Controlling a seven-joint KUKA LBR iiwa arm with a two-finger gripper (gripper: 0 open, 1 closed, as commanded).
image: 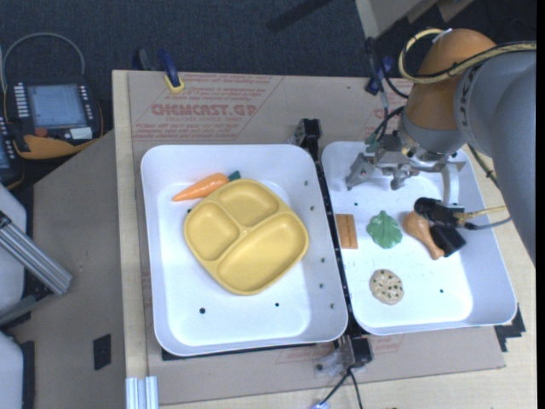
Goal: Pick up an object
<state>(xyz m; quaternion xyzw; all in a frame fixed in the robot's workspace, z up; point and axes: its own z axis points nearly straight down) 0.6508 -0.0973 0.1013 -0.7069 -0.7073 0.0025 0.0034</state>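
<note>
You see arm [477, 83] entering from 3 o'clock. Left bin [166, 254], right bin [464, 305] side by side. Yellow divided plate [247, 237] centre of left bin. Gripper [376, 175] over right bin at 12 o'clock, jaws spread, gripping nothing. Toy carrot [200, 186] just beside plate at 11. Right bin: green leafy toy [385, 230] at centre; tan food piece [420, 227] at its 3; cookie [387, 286] at 6; orange-brown bar [345, 231] at 9.
</note>
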